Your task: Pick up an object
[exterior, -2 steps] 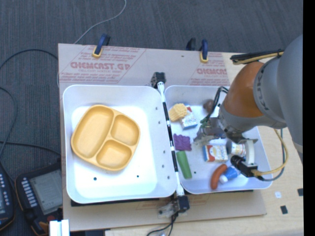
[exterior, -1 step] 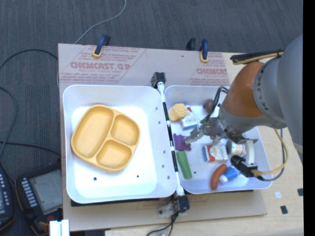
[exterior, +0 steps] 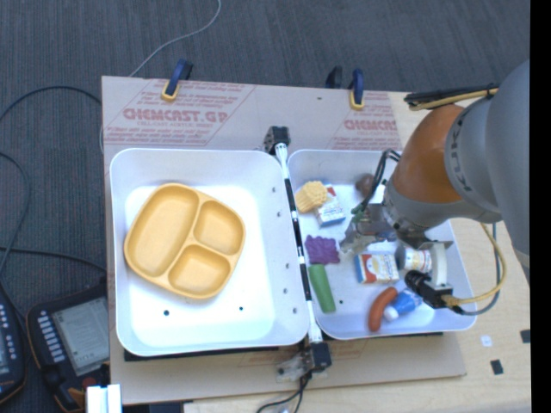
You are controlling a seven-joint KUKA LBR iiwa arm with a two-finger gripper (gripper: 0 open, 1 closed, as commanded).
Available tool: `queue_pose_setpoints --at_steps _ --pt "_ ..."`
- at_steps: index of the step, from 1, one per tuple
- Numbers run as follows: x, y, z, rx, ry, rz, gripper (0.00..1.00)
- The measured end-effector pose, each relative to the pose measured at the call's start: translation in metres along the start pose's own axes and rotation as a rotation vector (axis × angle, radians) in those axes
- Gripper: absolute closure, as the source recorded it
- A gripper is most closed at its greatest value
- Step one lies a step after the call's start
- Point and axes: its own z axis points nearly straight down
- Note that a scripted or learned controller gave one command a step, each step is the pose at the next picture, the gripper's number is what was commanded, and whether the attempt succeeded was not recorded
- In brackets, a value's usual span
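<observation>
Tool (exterior: 360, 233) over bin (exterior: 448, 321); board (exterior: 172, 114) — "CHEMCAST GP"

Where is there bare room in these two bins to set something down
Bare floor rings the yellow divided plate in the left bin, widest along its front and right edges. The right bin is crowded: the gripper sits among the purple piece, green stick and carton; only its front-middle floor is bare.
</observation>
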Motion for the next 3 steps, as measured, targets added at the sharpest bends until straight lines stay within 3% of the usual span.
queue_pose_setpoints --at_steps 1,2,3 --pt "0.0000 -0.0001 0.0001 0.000 0.000 0.000 0.00" --pt "0.0009 0.0003 -0.0060 0.005 0.002 -0.002 1.00" --pt "0.0009 0.0003 -0.0058 0.005 0.002 -0.002 0.00"
